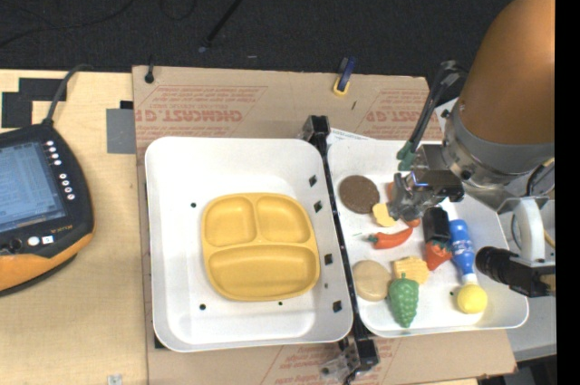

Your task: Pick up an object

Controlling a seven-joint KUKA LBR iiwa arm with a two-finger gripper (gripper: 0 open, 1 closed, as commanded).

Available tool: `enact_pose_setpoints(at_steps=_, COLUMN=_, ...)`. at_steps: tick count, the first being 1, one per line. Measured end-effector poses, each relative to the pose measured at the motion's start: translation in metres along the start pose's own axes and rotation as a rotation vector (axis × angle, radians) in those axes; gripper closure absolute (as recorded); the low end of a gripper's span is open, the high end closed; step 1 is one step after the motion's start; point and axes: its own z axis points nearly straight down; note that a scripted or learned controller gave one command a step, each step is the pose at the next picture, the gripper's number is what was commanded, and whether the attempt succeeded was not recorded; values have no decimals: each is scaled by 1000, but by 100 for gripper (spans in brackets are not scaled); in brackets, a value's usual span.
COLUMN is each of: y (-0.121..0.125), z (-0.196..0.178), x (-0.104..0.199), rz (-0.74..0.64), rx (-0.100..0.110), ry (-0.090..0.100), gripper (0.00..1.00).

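Gripper (410, 200) hangs low over the right bin (507, 320), its state impossible to tell.

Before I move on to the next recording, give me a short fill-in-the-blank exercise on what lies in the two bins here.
1. The yellow divided tray lies in the ____ bin of the camera view.
2. The red chili pepper lies in the ____ bin.
3. The gripper is over the ____ bin.
4. The yellow divided tray has ____ compartments.

Missing words: left; right; right; three
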Motion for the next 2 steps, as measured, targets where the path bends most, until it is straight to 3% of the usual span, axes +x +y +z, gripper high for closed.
enact_pose_setpoints(at_steps=1, y=2, z=-55, x=53, rz=-8, rx=-15, ry=3, gripper=100)
enact_pose_setpoints(at_steps=2, y=1, z=-62, x=53, rz=-10, rx=-8, ry=1, gripper=100)
